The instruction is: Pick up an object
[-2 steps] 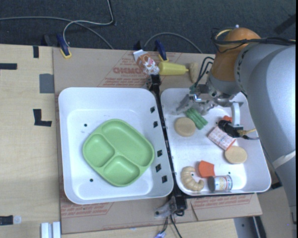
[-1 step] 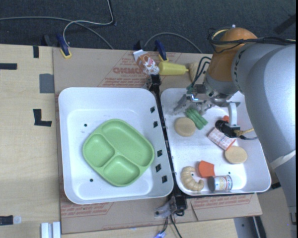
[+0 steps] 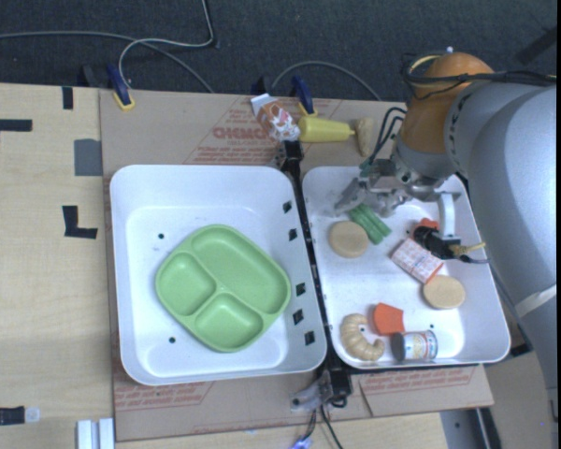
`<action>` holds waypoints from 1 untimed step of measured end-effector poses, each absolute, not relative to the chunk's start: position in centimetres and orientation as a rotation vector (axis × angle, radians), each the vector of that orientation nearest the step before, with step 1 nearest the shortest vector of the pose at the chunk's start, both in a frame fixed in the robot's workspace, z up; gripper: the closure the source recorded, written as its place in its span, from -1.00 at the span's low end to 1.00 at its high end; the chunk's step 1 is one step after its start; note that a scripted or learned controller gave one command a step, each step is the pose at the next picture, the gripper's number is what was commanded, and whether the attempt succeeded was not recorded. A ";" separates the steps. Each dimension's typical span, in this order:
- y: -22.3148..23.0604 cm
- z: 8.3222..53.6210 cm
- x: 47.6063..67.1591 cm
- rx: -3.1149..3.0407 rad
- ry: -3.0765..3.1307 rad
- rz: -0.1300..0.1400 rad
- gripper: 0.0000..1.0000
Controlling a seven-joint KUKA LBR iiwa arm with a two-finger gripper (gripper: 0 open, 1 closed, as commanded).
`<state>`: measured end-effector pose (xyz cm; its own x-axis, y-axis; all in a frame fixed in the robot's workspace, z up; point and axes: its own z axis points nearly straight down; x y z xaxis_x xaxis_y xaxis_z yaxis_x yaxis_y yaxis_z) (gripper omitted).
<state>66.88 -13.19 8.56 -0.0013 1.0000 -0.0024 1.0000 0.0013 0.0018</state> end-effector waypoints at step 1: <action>-11.9 8.5 66.8 2.218 2.221 -0.002 -1.00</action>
<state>66.82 -11.94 8.54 -0.0013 1.0000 -0.0030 1.0000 0.0013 0.0014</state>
